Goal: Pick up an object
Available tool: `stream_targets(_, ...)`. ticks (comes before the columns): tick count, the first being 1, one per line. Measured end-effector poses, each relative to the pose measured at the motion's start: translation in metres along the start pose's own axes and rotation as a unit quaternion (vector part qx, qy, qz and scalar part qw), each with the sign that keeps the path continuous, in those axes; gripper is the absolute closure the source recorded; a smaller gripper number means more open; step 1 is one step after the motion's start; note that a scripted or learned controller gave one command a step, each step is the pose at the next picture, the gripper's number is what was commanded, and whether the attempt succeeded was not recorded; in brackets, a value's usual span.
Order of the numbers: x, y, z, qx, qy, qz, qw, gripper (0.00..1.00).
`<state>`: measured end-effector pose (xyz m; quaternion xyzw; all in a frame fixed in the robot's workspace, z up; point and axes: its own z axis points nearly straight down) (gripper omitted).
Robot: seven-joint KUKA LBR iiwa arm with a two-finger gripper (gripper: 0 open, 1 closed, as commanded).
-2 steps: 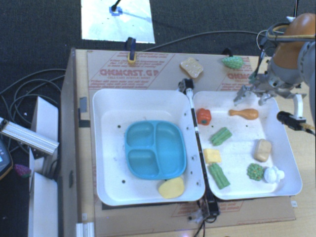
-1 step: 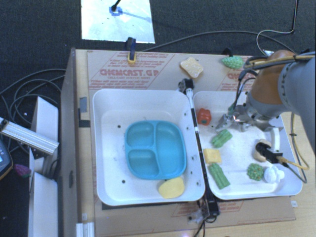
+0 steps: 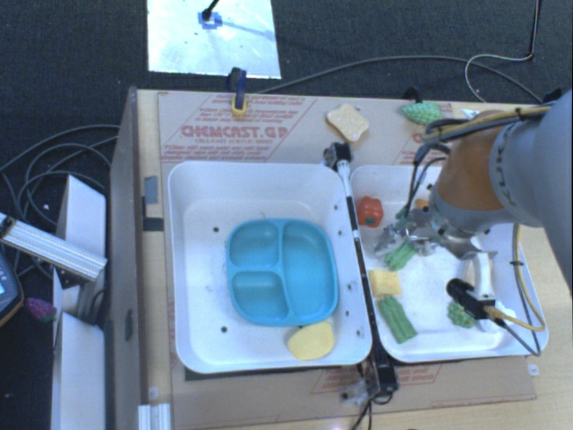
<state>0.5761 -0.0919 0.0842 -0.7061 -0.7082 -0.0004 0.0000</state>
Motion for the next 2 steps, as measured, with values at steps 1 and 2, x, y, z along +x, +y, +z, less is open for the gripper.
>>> stream_targets(1,-0.001,0.001,-0.011,-0.001,0.000,-0.001,1.0000,1.00)
stream_targets(2,0.066,-0.037,-0.101,-0.001,0.000,0.000,1.0000,1.00)
